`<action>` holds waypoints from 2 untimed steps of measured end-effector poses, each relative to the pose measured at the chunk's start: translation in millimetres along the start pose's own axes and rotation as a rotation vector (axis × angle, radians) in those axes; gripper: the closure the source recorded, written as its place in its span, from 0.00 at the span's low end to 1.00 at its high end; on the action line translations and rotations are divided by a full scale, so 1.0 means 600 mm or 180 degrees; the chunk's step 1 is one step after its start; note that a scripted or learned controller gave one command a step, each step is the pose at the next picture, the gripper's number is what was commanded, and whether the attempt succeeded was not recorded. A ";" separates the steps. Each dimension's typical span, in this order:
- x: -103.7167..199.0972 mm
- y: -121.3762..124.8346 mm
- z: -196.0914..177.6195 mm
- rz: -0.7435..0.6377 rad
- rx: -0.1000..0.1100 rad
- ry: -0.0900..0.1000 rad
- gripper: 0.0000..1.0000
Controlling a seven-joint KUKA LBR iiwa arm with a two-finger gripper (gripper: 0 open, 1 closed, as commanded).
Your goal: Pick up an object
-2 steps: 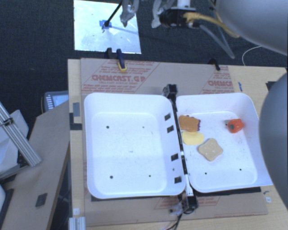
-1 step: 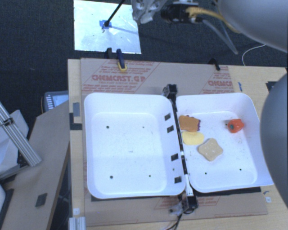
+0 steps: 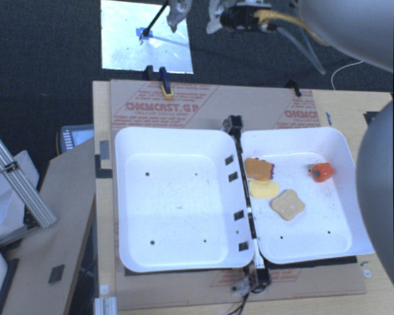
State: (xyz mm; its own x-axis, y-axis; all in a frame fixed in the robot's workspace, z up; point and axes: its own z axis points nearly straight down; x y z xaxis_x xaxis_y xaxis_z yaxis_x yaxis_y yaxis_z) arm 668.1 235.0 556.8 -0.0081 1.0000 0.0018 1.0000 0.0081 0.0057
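Observation:
The right bin [image 3: 345, 154] holds several small items. An orange-brown piece with a purple edge [image 3: 259, 168] lies near the divider, with a flat pale yellow piece [image 3: 263, 189] just in front of it. A tan, toast-like piece [image 3: 287, 204] sits beside the yellow one. An orange-red object [image 3: 321, 172] rests alone toward the right wall. My gripper [image 3: 196, 17] hangs high at the top edge, beyond the far side of the bins and well away from every item. Its two fingers stand apart, open, with nothing between them.
The left bin [image 3: 129, 184] sits beside the right one, joined by a black-clipped divider [image 3: 241, 191]. A shiny metal plate [image 3: 144, 37] lies on the dark floor behind the bench. Yellow and grey cables [image 3: 289, 21] trail from the wrist. An aluminium rail [image 3: 21, 187] is at the left.

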 end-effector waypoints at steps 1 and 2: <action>0.001 0.000 -0.019 -0.0009 -0.0008 0.0002 1.00; 0.001 0.000 -0.019 -0.0011 -0.0006 0.0001 0.00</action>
State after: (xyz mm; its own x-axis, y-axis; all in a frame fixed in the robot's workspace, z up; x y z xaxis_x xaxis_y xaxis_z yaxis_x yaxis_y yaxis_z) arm 668.0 235.4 567.9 -0.0114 0.9999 0.0023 0.9999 0.0114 0.0075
